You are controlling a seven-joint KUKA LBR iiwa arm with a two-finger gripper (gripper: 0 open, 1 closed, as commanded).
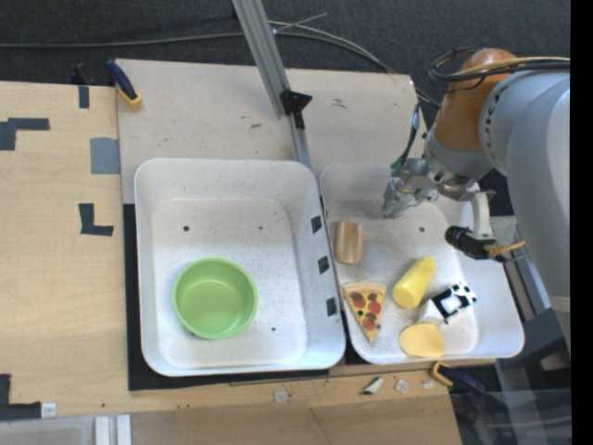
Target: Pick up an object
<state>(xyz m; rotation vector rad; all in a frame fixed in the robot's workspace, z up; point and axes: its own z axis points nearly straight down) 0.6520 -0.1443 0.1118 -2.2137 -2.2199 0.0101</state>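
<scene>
Currently I see a green bowl (215, 297) in the left bin (157, 188), while the right bin (496, 341) holds a pizza slice (365, 308), yellow bottle (413, 282) and wooden block (347, 242); whether the gripper (400, 199) is wide or narrow I cannot tell.

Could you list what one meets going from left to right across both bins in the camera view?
Green bowl in the left bin → tan block → pizza slice toy → yellow bottle → black-and-white object. The gripper hangs above the right bin, at its far end.
</scene>
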